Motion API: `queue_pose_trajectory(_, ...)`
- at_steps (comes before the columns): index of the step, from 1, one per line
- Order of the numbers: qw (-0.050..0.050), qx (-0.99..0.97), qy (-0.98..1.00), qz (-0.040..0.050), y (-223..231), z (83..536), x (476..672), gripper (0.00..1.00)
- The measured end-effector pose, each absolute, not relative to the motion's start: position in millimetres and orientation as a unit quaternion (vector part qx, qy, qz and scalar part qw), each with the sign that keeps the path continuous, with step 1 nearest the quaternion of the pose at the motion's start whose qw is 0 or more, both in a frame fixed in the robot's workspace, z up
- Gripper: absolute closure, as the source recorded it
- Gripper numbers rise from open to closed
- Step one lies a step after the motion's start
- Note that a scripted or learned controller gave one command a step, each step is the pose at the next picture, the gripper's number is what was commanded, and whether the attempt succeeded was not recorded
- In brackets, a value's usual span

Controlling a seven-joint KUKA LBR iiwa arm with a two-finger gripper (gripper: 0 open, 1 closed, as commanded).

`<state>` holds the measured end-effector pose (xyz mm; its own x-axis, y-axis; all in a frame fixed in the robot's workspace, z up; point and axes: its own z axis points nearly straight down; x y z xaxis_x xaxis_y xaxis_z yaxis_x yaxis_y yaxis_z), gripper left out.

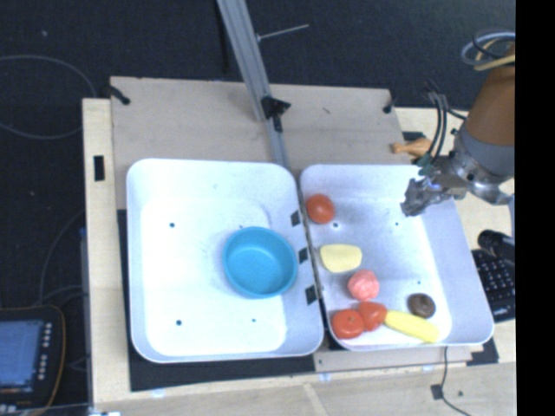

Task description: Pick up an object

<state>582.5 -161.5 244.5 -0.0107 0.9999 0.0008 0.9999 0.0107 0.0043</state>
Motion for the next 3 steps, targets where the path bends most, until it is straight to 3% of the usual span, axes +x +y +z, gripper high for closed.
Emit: queue_pose_trajectory(3, -0.002, 0.704, 0.71, -0.0008, -2, 238, 540.0, 1.0)
